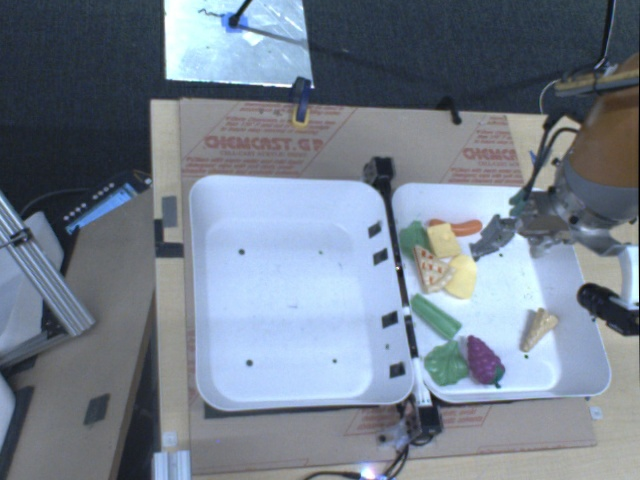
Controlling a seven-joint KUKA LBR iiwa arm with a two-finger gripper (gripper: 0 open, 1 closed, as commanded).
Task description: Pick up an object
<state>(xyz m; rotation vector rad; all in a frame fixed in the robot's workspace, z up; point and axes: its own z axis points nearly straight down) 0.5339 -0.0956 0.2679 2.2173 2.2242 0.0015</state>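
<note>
**Gripper poised over toy food**

Purple grapes (484,359) and lettuce (446,363) lie nearest, well below the gripper (490,240). Its fingers look slightly parted, holding nothing. Just left sit cheese (444,239) and a pizza slice (431,268), clustered within the right bin (575,368), likely targets.

A silver foil sheet (238,26) lies on dark carpet beyond the surface (330,133). A yellow-and-blue clamp (300,103) grips its far edge. An aluminium extrusion (40,273) stands at left.
</note>
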